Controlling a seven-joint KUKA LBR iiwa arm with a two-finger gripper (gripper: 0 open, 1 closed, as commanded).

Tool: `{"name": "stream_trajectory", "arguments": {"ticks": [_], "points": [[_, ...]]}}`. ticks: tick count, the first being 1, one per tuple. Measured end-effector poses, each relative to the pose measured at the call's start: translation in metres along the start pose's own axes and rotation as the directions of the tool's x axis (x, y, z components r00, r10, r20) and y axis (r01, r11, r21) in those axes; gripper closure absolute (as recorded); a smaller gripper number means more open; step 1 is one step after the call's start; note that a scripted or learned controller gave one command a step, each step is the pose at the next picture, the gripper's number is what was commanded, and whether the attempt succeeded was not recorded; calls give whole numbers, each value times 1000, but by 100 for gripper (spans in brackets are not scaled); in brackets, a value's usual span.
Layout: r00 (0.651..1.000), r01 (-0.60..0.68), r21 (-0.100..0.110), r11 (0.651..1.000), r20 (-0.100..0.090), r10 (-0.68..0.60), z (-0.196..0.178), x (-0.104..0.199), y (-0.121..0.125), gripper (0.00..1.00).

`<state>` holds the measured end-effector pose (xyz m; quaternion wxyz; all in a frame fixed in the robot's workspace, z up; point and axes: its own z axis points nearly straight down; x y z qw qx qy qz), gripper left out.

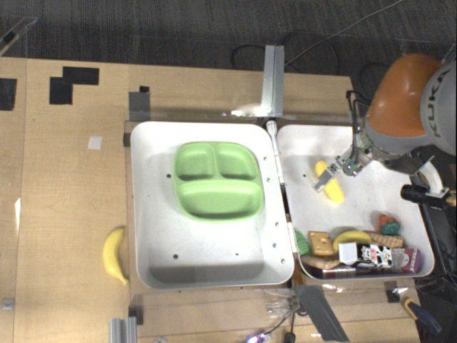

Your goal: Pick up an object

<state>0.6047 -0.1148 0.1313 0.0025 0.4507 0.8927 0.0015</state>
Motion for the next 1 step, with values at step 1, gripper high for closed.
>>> {"name": "stream_trajectory", "arguments": {"ticks": [1], "points": [[997,-72,-7,997,5,72,41,0,-3,0]]}}
